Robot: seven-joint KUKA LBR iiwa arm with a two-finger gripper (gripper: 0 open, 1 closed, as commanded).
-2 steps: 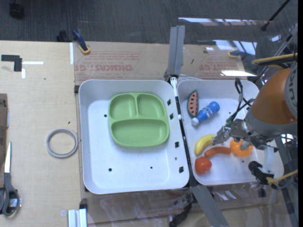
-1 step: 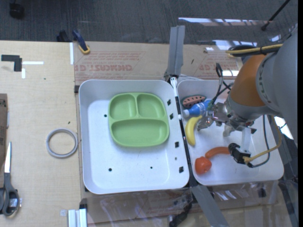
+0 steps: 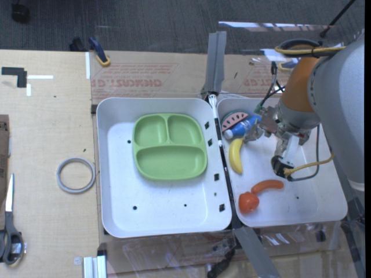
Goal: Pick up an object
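Note:
In the right bin [image 3: 307,204] a yellow banana [image 3: 235,155] lies near the left wall. A blue and white bottle [image 3: 240,127] and a pink round piece [image 3: 233,119] rest at the bin's back left corner. An orange-red pepper [image 3: 267,185] and a red tomato [image 3: 248,202] lie toward the front. My gripper [image 3: 259,127] hangs low over the back of this bin, right beside the blue bottle, with the arm's orange band [image 3: 297,88] above it. Nothing visibly sits in its grasp.
The left bin [image 3: 116,207] holds a green divided plate [image 3: 170,146]. On the bench to the left lie a tape ring [image 3: 76,174] and scissors [image 3: 10,237]. A yellow cable [image 3: 306,168] loops beneath the wrist over the right bin.

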